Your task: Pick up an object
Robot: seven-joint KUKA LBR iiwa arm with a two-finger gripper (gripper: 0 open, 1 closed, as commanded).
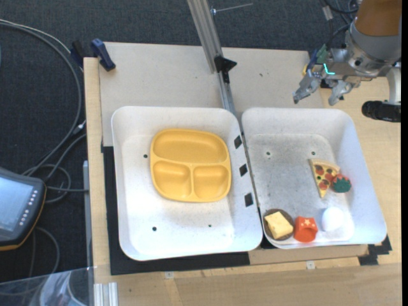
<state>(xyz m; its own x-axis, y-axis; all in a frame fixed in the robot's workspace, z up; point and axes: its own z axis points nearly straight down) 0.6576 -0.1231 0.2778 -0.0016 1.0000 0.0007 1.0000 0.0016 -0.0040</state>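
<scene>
**Pincer open above the right bin's far rim, nothing in it**

Arm point(376, 24) enters from upper right of the frame; grey body, orange band up top. Pincer point(320, 93) hangs over bare bench point(159, 75) just beyond the far rim of the right bin point(357, 139). Its two fingers point(305, 92) stand spread apart, with nothing between them. A small teal light shows on the wrist housing.

Right bin, contents all in the near and right part:
- pizza slice toy point(324, 176), right of centre, point toward the lower edge of the frame.
- green and red piece point(343, 184), touching or just beside the pizza slice on its right; too small to name.
- white rounded object point(333, 220), near the lower right corner.
- red block point(306, 229), just left of the white object.
- yellow cheese-like wedge point(278, 224), just left of the red block, against the bin's near left corner.

All of these lie well apart from the pincer.

Left bin point(127, 171): one yellow divided plate point(190, 165), three compartments, flat, roughly central toward the bin's far side.

Elsewhere: metal post point(207, 24) rising slantwise from the bench between the bins; blue clamp point(102, 53) at the bench's upper left corner; black cables point(44, 107) on dark floor at frame left; handheld control pendant point(18, 206) at lower left.
</scene>
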